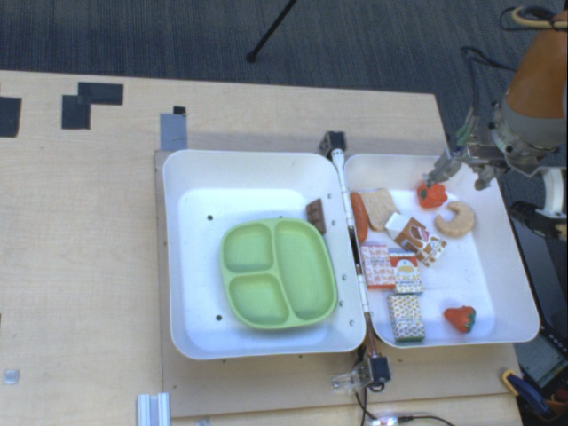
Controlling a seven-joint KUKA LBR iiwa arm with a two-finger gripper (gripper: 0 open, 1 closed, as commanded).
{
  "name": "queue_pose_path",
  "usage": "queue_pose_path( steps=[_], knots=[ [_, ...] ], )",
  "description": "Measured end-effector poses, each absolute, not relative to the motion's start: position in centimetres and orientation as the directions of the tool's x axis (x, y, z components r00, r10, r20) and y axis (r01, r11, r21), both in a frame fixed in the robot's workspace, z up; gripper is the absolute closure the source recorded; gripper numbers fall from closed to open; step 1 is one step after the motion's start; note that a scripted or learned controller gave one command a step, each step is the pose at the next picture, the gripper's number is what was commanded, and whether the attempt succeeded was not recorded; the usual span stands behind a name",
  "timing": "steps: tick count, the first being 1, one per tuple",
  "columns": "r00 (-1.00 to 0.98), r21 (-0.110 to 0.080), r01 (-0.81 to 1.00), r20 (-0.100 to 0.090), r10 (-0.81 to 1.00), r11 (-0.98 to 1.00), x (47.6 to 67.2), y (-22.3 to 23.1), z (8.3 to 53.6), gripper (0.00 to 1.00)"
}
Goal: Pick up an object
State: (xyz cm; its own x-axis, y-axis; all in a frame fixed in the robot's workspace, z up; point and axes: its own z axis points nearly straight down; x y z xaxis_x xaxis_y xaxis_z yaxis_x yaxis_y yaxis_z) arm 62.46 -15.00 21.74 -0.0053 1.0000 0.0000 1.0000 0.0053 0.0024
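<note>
You'll find the right bin (506, 264) crowded: a hot dog (358, 216) along its left wall, bread slice (381, 208), croissant (456, 220), small boxes (401, 282) and a strawberry (460, 319). The left bin (191, 238) holds a green divided plate (279, 273). Your gripper (461, 169) hangs at the right bin's top edge, fingers spread apart, gripping nothing, just beside a red tomato (432, 194).

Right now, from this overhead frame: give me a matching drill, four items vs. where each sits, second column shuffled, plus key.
Items:
1. green divided plate
2. hot dog
3. croissant
4. strawberry

Places:
A. right bin, near front-right corner
B. left bin, middle
C. right bin, along the wall shared with the left bin
D. right bin, right of the red tomato

Pairs: 1-B, 2-C, 3-D, 4-A
</note>
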Motion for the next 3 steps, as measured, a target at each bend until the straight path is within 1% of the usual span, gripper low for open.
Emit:
queue_pose_path(
  steps=[1,2,3],
  knots=[
    [-0.007,0.011,1.000,0.000,1.000,0.007,67.2,-9.2,9.0,0.00],
    [-0.010,0.016,1.000,0.001,1.000,0.010,67.4,-9.1,10.2,1.00],
    [-0.011,0.015,1.000,0.001,1.000,0.011,67.3,-9.1,10.2,0.00]
  ],
)
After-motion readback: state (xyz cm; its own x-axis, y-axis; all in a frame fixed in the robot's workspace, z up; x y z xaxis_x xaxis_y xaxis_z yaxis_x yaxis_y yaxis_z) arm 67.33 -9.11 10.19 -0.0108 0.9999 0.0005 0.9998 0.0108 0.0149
